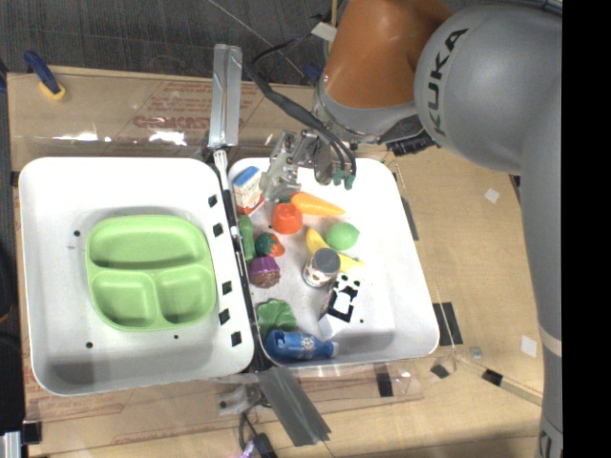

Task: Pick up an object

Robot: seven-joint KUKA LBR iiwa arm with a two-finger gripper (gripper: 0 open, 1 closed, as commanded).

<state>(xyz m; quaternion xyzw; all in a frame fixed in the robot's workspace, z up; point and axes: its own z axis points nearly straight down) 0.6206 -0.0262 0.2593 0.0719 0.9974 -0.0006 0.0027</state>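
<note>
Hand (286, 172) hovers at right bin (406, 294) back-left edge above orange toy (286, 218); grip state unclear

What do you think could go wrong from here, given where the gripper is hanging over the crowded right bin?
1. The gripper sits above tightly packed toys: the carrot, the orange cup and the small bottle lie so close together that a descent may knock one aside or pinch two at once.
2. The bottle rests against the bin wall, so a finger could strike that wall.
3. Rounded pieces like the green ball may roll away when nudged.
</note>
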